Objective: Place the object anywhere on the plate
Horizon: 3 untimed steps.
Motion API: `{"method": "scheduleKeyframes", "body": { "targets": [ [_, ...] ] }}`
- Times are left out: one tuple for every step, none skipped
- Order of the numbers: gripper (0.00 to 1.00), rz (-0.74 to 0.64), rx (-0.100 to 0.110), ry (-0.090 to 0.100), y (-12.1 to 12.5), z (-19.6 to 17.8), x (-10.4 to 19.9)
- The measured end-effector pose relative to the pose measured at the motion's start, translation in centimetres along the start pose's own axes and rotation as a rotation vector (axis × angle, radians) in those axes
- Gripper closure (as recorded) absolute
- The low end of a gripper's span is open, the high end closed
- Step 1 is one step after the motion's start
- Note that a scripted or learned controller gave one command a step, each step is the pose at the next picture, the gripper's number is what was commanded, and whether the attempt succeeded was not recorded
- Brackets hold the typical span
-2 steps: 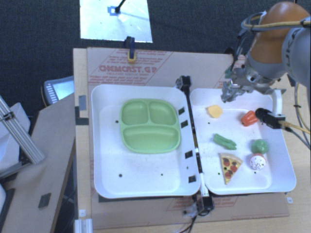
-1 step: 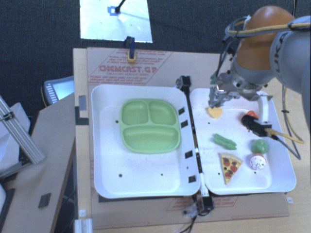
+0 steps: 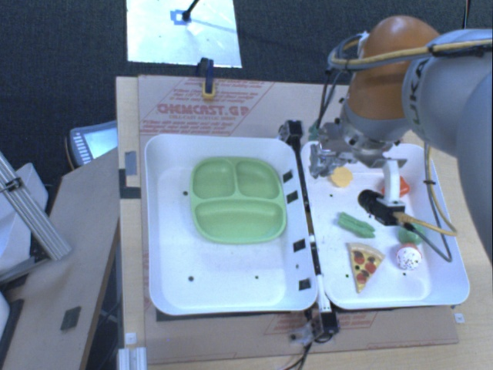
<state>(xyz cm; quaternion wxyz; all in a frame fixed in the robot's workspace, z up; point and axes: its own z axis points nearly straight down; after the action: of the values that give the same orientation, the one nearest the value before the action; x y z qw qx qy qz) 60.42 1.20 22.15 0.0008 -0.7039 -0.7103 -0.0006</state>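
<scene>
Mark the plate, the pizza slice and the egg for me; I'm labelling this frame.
plate (image 3: 237,230): camera view, bare floor of its large compartment.
pizza slice (image 3: 363,264): camera view, middle of the topping.
egg (image 3: 409,258): camera view, centre of its shell.

Apparently "CHEMCAST GP" on cardboard sheet (image 3: 202,109)

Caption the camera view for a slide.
KUKA arm's hand hovers over the right bin near a yellow piece; the green plate waits in the left bin.

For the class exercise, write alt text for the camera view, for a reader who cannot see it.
A grey robot arm's gripper hangs over the right white bin, beside a small yellow toy piece. That bin also holds a toy pizza slice and green pod; a green divided plate sits in the left bin.
</scene>
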Motion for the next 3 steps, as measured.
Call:
{"method": "scheduleKeyframes", "body": {
  "targets": [
    [1.0, 0.0, 0.001, 0.0, -2.4, -0.2, 4.8],
    [1.0, -0.001, 0.001, 0.0, -4.3, -0.4, 9.4],
    [1.0, -0.002, 0.0, 0.001, -5.4, 0.3, 15.5]
  ]
}}
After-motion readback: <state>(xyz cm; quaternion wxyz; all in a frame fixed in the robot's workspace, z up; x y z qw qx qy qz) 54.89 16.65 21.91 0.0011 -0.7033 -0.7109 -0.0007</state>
